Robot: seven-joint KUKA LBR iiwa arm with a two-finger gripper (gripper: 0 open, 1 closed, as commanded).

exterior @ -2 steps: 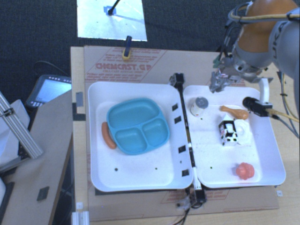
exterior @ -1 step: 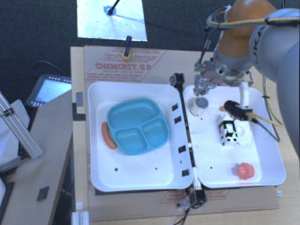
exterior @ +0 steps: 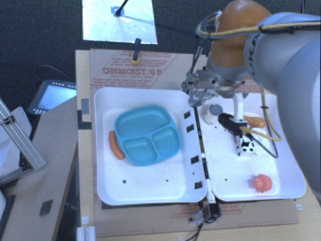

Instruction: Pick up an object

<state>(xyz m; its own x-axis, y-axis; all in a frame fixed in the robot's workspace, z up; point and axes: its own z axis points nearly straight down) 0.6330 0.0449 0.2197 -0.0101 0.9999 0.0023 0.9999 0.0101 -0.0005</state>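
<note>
From the camera view, my pincer (exterior: 242, 143) hangs low in the right bin (exterior: 281, 185), its tips at a black-and-white dotted cube (exterior: 245, 145); I cannot tell how the tips stand. The cube lies directly beneath, with a pink lump (exterior: 262, 183) nearer the front corner.

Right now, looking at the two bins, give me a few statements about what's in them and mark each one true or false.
1. The blue divided plate lies in the left bin. True.
2. A toy hot dog lies inside the plate. False: it lies beside the plate, on the bin floor.
3. A pink toy sits in the right bin. True.
4. The arm reaches over the left bin. False: it hangs over the right bin.
</note>
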